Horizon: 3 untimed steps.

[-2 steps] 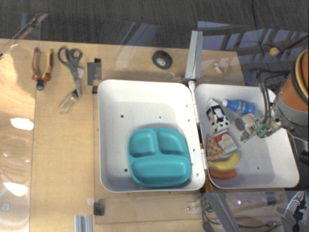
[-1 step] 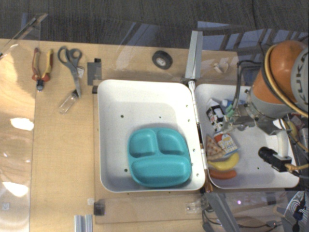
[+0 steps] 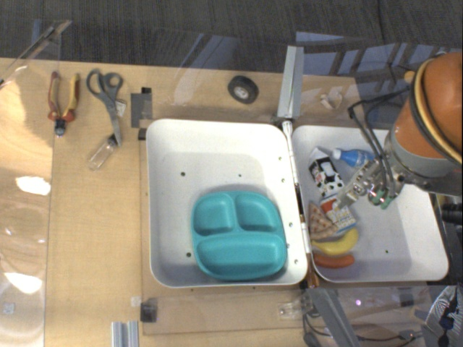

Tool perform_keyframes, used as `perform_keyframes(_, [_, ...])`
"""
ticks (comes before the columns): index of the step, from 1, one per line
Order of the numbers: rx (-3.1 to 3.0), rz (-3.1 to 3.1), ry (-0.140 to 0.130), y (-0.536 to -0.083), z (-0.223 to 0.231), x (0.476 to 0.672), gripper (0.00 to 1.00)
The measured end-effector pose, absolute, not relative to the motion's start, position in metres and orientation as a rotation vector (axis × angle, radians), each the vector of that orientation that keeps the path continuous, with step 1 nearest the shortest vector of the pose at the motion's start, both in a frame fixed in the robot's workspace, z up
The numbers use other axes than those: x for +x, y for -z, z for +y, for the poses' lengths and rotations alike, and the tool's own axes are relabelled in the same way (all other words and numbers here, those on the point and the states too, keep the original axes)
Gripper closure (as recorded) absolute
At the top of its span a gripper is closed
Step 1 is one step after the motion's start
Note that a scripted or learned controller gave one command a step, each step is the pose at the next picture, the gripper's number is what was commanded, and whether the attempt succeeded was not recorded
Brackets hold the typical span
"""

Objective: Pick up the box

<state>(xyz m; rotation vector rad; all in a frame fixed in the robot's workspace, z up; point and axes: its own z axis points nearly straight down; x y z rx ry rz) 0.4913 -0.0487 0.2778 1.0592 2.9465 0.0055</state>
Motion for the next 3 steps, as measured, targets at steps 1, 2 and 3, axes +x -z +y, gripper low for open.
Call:
perform_keyframes(1, [1.051,2.94,-0.01,-0.289,-0.047,0.494,1.0])
perform_keyframes(2, [0.215,3.123,-0.003,-0.325,-0.002,0.496,1.0])
perform_keyframes(3, [0.833,3.022,-0.004,-0.255,0.005,0.489,1.0])
